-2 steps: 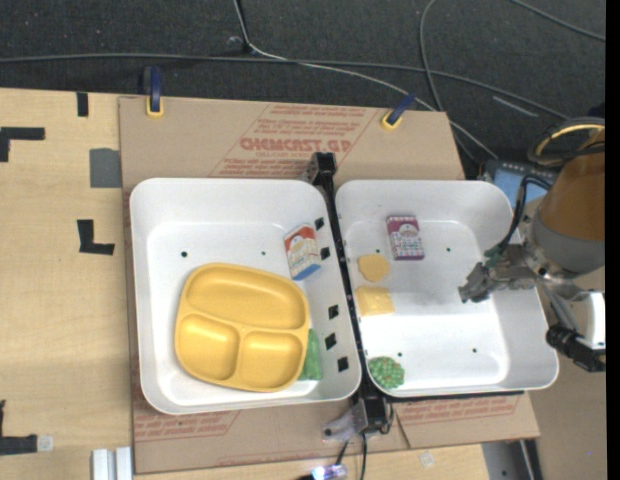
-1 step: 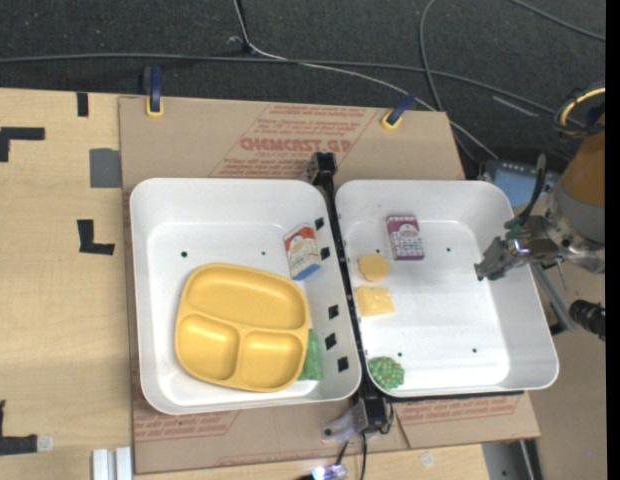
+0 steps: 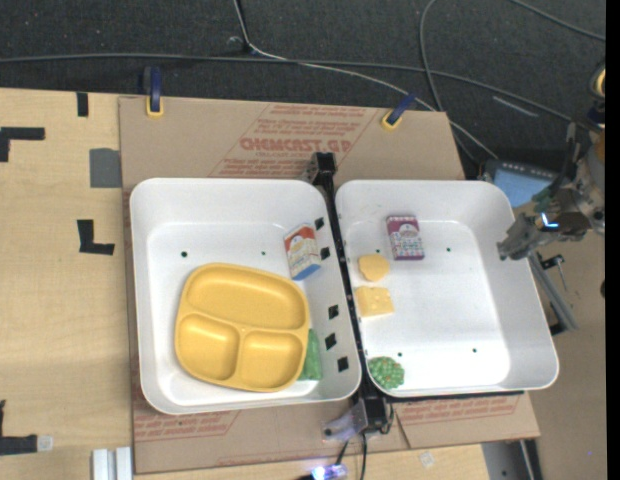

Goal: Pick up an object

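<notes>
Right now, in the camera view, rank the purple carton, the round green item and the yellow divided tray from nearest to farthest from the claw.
1. Small purple carton, back of the right bin, nearest the claw at that bin's right rim.
2. Round green textured item, right bin's front-left corner.
3. Yellow divided plastic tray, left bin, farthest.

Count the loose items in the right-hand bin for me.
4: a purple packet near the back, a round yellow piece and a yellow square along the left wall, a green item at the front-left corner.
</notes>
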Controlling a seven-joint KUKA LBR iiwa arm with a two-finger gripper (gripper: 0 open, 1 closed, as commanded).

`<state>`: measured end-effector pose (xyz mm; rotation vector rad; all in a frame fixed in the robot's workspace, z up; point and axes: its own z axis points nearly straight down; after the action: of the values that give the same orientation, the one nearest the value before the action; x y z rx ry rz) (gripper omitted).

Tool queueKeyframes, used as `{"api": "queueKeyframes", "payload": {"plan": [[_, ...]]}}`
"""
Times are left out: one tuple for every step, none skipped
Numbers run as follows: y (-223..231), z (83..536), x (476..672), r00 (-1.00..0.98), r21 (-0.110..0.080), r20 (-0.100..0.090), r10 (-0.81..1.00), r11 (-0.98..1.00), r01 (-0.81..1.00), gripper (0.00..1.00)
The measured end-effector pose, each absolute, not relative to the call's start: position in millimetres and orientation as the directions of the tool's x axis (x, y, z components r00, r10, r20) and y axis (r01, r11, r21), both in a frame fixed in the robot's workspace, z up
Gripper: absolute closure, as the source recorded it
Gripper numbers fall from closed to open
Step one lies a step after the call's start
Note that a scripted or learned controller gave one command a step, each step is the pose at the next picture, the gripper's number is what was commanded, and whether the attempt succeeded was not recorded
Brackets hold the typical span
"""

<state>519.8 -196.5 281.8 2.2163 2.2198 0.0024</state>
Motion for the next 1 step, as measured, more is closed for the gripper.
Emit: {"api": "queueKeyframes", "payload": {"plan": [[-142.2, 274.2, 538.6, -0.006, 0.000, 0.000, 1.000, 0.006, 1.000, 1.00]]}}
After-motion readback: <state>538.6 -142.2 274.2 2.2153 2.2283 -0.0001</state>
